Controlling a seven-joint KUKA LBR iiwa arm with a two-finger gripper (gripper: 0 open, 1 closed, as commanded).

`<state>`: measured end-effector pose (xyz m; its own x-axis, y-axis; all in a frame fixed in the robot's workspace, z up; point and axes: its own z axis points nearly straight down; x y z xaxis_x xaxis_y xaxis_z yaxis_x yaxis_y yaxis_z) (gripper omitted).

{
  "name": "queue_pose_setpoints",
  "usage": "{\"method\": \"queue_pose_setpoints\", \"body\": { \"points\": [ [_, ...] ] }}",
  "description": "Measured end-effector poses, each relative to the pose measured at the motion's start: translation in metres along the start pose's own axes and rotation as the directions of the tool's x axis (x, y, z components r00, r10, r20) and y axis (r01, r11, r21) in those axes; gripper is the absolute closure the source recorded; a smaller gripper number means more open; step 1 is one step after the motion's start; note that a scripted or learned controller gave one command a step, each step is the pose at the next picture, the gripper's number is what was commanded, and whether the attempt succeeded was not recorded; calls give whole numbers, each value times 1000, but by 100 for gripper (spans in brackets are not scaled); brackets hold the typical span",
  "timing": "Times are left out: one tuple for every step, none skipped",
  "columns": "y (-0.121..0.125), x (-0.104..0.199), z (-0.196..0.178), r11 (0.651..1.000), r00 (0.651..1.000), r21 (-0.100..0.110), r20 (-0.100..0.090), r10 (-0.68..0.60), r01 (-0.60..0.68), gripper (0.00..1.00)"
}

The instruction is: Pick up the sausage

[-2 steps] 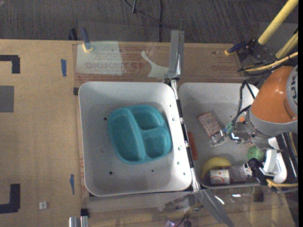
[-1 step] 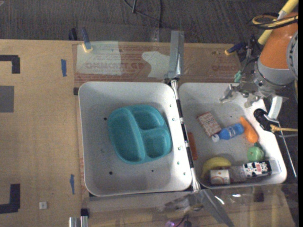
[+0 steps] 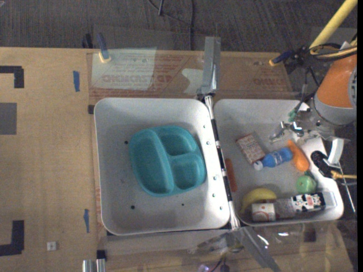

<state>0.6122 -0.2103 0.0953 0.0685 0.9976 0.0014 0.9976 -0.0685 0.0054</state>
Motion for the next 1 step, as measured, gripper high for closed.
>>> {"method": "queue_pose_setpoints", "body": {
  "points": [
    [1,0,-10,1000,1000,-1,3,-2,2,100]
  ]
}}
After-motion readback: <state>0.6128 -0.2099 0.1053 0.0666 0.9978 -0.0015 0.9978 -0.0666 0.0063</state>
